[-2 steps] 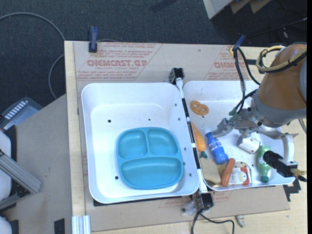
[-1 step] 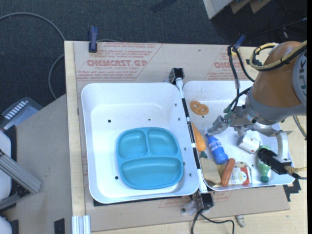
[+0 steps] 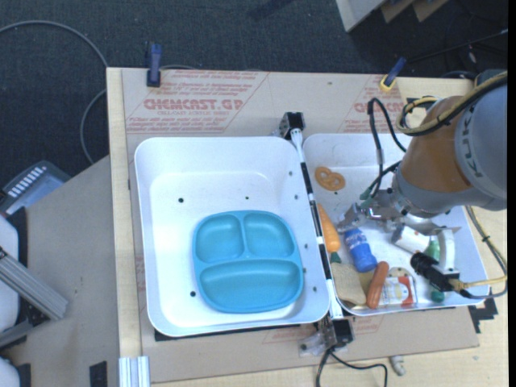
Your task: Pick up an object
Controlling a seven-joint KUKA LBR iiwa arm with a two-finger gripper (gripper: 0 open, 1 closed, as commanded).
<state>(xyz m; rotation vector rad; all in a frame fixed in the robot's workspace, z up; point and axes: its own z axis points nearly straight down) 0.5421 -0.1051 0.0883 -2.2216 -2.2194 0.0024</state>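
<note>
The right bin (image 3: 355,146) holds several objects: a pretzel (image 3: 329,178) at the back left, an orange carrot (image 3: 327,229) along the left wall, a blue can (image 3: 359,249), a brown sausage (image 3: 376,285) and a flat packet (image 3: 397,291) at the front. A white and green item (image 3: 433,247) lies at the right. My gripper (image 3: 369,212) hangs low over the middle of this bin, just above and right of the blue can. The grey and orange wrist (image 3: 435,164) hides the bin's back right part. Nothing is visibly held.
The left bin (image 3: 161,168) holds a blue divided plate (image 3: 246,260) in its front half. A black clamp (image 3: 292,122) sits where the bins meet at the back. Cables (image 3: 387,119) loop beside the wrist. Cardboard (image 3: 193,103) lies under both bins.
</note>
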